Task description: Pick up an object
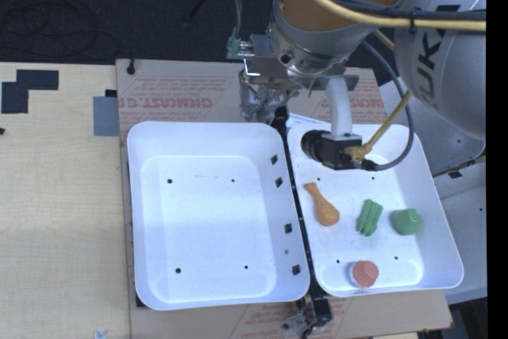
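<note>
The gripper (262, 103) is seen at the far rim of the right bin (440, 238), beside the divider between the bins. Its state cannot be told. The orange object (321, 205) is taken as the nearest target: it lies nearer the camera than the gripper, close to the divider, its long axis running diagonally.

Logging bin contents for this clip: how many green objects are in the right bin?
2. A ridged green piece lies mid-bin; a rounder green object sits just right of it. The arm covers the bin's far end, so more could be hidden.
</note>
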